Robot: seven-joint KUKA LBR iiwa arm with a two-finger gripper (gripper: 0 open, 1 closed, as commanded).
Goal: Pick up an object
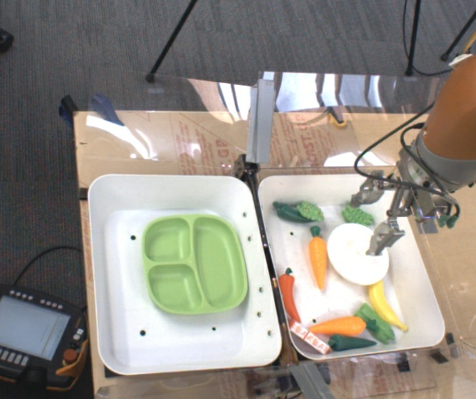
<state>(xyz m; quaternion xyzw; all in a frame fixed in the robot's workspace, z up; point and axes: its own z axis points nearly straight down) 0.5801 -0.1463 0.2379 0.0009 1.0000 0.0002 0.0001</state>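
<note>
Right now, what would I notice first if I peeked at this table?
Probably the bright green divided plate, alone in the left bin. Next, the right bin full of toy food: an orange carrot beside a white plate, with a yellow banana nearer the front. The robot's pincer hangs open over that white plate, holding nothing.

robot lab | teach pendant (26, 329) on carpet | tripod legs (175, 27) | taped bench (163, 144)

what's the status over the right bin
Gripper open above right bin, fingers spread, nothing between them. One finger over the white plate. Broccoli and carrot close by.
</note>
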